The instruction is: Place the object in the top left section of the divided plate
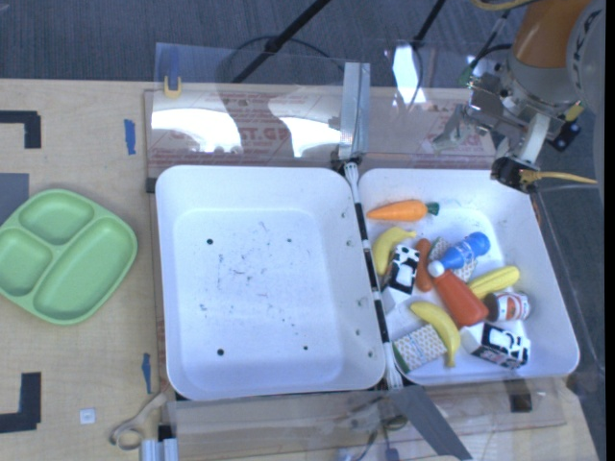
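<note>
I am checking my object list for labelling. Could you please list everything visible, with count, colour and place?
divided plate: one, green, bench left of the bins
left bin: one, white, centre
right bin: one, white, holds the items below
carrot: one, orange, far side
bananas: three, yellow, spread out
blue bottle: one, blue, middle
red bottle: one, red, middle
cow-patterned pieces: two, black and white, apart
small can: one, red and white, right side
packet: one, green and white, near edge
arm: one, grey with orange band, top right
claw: one, grey, above right bin's far edge
</note>
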